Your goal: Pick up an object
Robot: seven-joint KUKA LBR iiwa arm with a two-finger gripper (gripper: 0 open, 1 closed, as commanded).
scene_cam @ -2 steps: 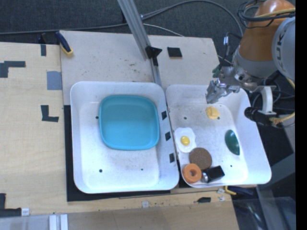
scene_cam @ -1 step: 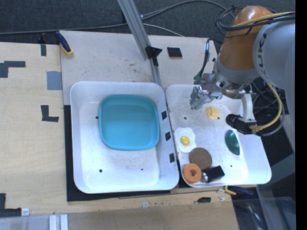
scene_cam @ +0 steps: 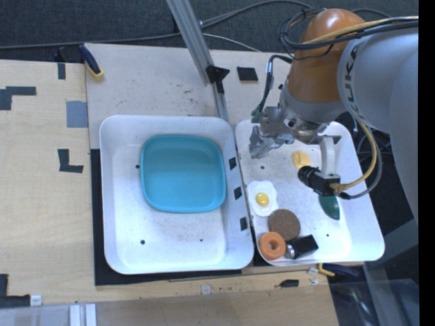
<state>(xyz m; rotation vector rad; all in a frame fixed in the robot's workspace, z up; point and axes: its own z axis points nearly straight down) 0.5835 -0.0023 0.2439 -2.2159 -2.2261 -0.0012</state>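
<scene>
The hand [scene_cam: 262, 143] hangs over the back of the right bin [scene_cam: 360, 240]; I cannot tell its grip. Nearer the front lie a fried egg [scene_cam: 262, 198], a brown disc [scene_cam: 283, 223] and an orange ring [scene_cam: 272, 246]. The left bin [scene_cam: 122, 250] holds a blue plate [scene_cam: 183, 173].

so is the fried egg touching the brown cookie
Apart. The camera view shows a strip of white bin floor between the fried egg and the brown cookie.

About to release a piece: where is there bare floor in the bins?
Left bin: bare strip below the blue plate. Right bin: crowded along its left side by fried egg, brown disc and orange ring; lower right corner free.
</scene>
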